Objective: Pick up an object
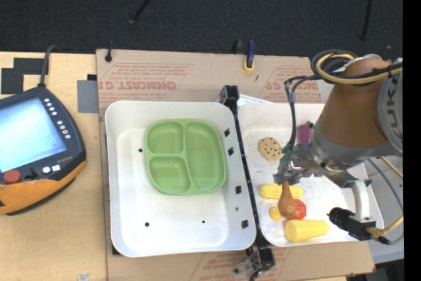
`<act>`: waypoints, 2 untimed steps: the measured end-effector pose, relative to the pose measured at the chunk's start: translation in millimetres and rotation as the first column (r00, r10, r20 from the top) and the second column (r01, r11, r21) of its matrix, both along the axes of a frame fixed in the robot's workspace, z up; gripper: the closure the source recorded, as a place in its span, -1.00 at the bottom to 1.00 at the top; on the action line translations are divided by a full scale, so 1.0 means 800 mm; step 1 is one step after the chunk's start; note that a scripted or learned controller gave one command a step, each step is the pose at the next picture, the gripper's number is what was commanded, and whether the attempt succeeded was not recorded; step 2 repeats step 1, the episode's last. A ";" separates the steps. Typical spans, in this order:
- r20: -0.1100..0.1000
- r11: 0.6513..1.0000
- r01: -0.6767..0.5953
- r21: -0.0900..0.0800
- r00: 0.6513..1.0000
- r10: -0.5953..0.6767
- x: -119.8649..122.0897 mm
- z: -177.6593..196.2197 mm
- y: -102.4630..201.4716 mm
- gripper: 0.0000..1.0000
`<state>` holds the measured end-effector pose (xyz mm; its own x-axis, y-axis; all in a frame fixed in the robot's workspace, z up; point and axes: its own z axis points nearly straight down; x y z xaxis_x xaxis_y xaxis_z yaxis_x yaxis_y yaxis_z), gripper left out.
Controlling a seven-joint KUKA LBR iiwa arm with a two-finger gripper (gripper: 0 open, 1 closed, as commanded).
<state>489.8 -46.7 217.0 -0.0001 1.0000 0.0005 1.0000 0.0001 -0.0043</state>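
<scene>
My gripper [288,174] hangs low over the right bin [263,122], under the orange wrist band. Directly below it is a brown pear-shaped object [287,202] whose narrow top reaches up to the gripper; I cannot make out whether it is gripped. Around it lie a yellow oblong piece [271,191], a red piece [300,210], a small yellow piece [274,213] and a bigger yellow piece [306,229]. A round cookie [269,148] lies to the gripper's upper left. Part of a purple object [304,133] shows beside the arm.
The left bin [125,207] holds a green divided plate [185,156]. A black divider [240,174] runs between the bins. A teach pendant [33,141] sits at the far left of the bench. The arm's body and cables cover the right bin's right side.
</scene>
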 end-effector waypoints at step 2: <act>0.003 1.000 0.000 0.000 1.000 0.000 -0.007 0.025 -0.001 1.00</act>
